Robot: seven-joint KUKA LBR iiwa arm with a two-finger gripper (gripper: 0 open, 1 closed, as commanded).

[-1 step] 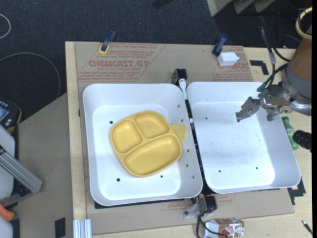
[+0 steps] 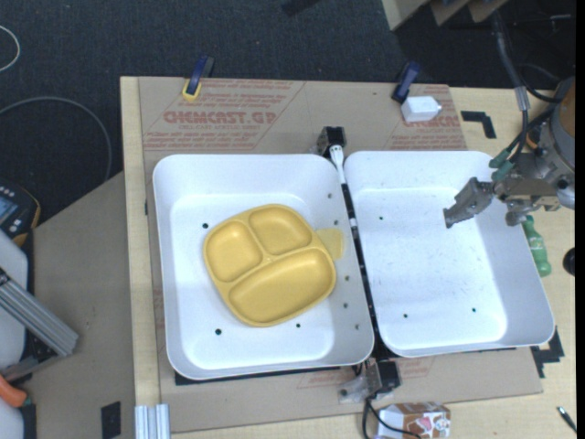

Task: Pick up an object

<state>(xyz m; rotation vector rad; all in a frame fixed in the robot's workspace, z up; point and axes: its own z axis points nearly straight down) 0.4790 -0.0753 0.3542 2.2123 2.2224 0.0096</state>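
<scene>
A robotics lab or test workshop. A brown board bench (image 2: 274,108) printed with a supplier's name holds two shallow white bins (image 2: 174,245) side by side, fixed with blue clamps (image 2: 196,78). Loose black cables (image 2: 55,108) trail over dark carpet (image 2: 91,26) far from the arm. Metal framing (image 2: 37,314) stands at the bench's edge.

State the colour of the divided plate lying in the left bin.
Yellow: the divided plate, seen best in the camera view.

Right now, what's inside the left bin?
The left bin holds a yellow divided plate, lying flat, three hollows up. The bin floor beneath the plate is covered.
</scene>
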